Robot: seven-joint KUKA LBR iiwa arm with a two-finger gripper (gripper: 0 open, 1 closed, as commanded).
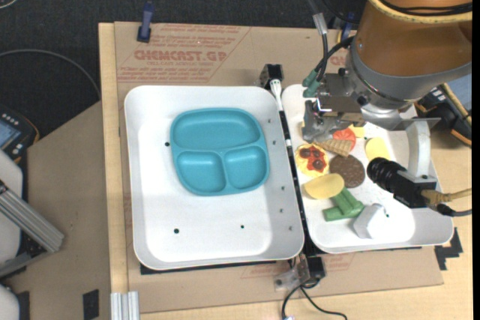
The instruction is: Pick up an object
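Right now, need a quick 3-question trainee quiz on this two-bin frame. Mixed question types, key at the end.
1. True or false: the teal three-compartment plastic tray lies in the left white bin.
2. Which lies nearest the right white bin's front edge? A) the round dark brown patty B) the pale grey block C) the orange-red slice
3. Fill in: the green toy piece lies just in front of the ____ oval piece.

Key: 1 true; 2 B; 3 yellow. The gripper sits over the right bin's back part, above the toy food.
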